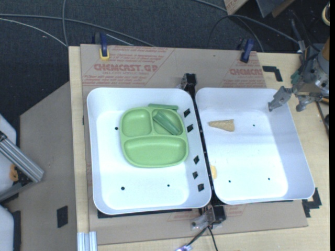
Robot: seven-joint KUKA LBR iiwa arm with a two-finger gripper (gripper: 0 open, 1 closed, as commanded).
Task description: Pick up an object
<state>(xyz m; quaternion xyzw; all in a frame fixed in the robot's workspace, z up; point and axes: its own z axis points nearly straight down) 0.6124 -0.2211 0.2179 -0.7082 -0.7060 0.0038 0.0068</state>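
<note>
- The tan wedge (221,125), a small flat piece like a chip, lies in the right bin (293,156), in the upper left part of the floor of this bin.
- Its long axis runs about from 9 o'clock to 3 o'clock, with the narrow tip towards 3 o'clock.
- The gripper (289,101) hangs over the upper right corner of the same bin, and its two fingers are spread apart with nothing between them.
- From the gripper, the wedge lies at about 8 o'clock, well apart; so I judge the coming move must go towards the middle divider and then down.
- A green tray (152,153) with compartments sits in the left bin (104,182), with a darker green piece (167,121) in its upper right compartment; both are further from the gripper than the wedge.
- A small yellow bit (213,172) rests at the left wall of the right bin, at 6 o'clock from the wedge.
</note>
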